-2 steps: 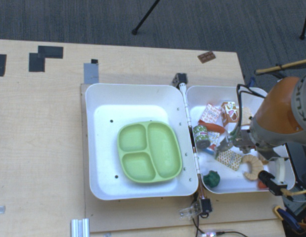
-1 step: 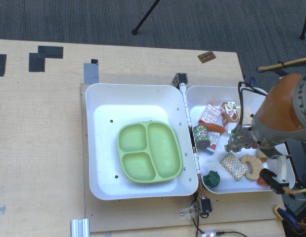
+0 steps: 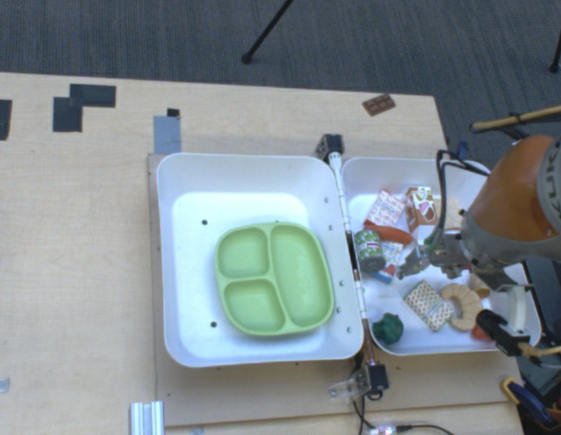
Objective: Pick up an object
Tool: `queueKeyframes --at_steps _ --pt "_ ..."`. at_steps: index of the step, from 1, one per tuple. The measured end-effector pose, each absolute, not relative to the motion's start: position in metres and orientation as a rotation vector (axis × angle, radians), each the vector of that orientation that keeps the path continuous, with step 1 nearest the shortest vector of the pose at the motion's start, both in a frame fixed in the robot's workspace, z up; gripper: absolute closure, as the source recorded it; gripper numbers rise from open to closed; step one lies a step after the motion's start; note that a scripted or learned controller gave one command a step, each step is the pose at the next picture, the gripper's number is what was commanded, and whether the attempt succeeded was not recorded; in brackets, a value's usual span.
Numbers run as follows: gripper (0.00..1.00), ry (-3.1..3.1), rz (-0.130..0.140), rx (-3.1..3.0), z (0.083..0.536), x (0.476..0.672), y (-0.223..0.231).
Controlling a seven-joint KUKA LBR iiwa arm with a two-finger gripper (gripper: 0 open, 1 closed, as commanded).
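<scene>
The arm reaches in from the right over the right bin (image 3: 355, 208), and its pincer (image 3: 423, 259) hangs low among the objects there. Whether the pincer is open or closed cannot be told. Just beside it lie a red and white packet (image 3: 386, 210), a green and dark object (image 3: 371, 252), a checkered packet (image 3: 428, 304) and a beige curved toy (image 3: 463, 303). A dark green object (image 3: 388, 328) rests near the front edge. The left bin (image 3: 180, 243) holds a green divided plate (image 3: 275, 279). Both bins stand on the wooden tabletop (image 3: 72, 270).
</scene>
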State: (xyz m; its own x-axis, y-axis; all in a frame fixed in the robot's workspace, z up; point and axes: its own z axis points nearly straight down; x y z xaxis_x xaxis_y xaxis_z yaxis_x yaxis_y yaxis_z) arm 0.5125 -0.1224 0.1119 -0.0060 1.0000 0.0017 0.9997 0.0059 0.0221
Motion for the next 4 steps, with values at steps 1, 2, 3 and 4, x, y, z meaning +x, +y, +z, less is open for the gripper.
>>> queueKeyframes --at_steps 1,2,3,4 --pt "1.00 2.218 0.030 2.202 0.122 0.514 -0.122" --pt "0.00 2.219 0.030 2.202 0.122 0.514 -0.122" --pt "0.00 2.218 0.008 2.213 0.087 0.489 -0.094" --pt "1.00 2.217 0.013 2.209 0.098 0.491 -0.093"
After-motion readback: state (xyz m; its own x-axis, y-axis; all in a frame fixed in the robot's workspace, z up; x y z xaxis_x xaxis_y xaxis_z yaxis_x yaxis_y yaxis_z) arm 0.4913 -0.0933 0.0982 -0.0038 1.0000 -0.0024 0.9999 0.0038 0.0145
